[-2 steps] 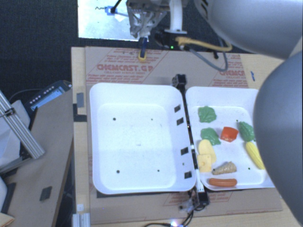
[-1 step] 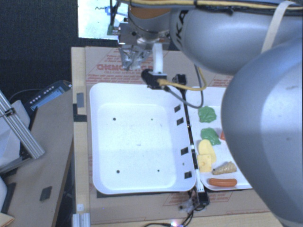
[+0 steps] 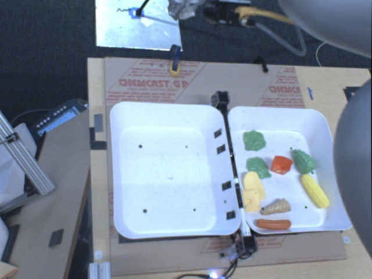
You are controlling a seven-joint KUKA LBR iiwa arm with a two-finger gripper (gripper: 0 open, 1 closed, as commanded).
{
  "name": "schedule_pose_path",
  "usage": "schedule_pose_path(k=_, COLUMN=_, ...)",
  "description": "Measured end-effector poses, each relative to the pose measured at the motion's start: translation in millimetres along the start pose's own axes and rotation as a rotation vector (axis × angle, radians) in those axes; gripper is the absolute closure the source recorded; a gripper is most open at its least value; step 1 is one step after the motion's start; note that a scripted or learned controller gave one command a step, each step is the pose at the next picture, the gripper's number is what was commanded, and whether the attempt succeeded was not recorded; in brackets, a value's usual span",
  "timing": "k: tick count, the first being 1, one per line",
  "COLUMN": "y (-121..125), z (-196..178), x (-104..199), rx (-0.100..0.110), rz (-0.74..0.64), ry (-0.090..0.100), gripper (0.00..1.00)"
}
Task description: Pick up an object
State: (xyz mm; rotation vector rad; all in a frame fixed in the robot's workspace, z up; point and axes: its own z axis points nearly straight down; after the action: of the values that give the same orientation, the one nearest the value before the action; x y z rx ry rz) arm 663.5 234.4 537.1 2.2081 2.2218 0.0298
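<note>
Hovering at twelve o'clock beyond the bins, our hand (image 3: 185, 4) gives no clue we can read of its state; the corn cob (image 3: 315, 190) lies toward five o'clock in the right bin (image 3: 325, 121), long axis eleven-to-five.

Dark carpet floor (image 3: 46, 51) surrounds a wooden bench (image 3: 99, 86).

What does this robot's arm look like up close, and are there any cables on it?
The arm is a big, smooth, rounded grey shell, blurred because it is near the camera. At its end sits a metallic silver gripper beside a black fitting with a white cylinder above. A yellow cable and a grey cable run along it.
</note>
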Motion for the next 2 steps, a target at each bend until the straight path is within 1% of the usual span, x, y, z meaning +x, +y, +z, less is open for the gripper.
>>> schedule_pose_path(k=1, y=-37.9, z=256.6, x=-3.2, rx=0.034, rz=0.006, ry=-0.012, gripper=1.00)
schedule_pose_path(k=2, y=3.3, z=182.4, x=-1.2, rx=0.010, rz=0.003, ry=-0.004, gripper=1.00)
